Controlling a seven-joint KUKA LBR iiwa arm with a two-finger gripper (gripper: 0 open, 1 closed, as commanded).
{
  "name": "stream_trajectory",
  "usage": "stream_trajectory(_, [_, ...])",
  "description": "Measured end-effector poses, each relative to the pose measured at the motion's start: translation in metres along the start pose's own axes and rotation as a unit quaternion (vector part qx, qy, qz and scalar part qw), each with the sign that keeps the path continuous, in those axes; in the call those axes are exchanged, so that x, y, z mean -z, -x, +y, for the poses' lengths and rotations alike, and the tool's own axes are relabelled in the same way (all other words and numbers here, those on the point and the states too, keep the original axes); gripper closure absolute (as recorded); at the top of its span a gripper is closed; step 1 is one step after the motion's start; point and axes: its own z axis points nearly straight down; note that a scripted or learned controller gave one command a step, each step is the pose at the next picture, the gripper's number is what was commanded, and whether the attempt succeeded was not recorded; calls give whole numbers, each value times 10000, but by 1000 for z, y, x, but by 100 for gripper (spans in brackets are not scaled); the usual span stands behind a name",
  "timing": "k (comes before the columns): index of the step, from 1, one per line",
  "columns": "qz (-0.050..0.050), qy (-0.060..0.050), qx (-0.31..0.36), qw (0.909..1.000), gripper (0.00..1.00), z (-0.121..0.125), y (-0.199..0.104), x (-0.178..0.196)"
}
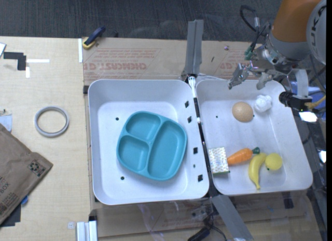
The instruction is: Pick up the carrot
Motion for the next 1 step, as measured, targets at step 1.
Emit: stream_trajectory(1, [1, -2, 230, 9997, 0, -71, 14, -58])
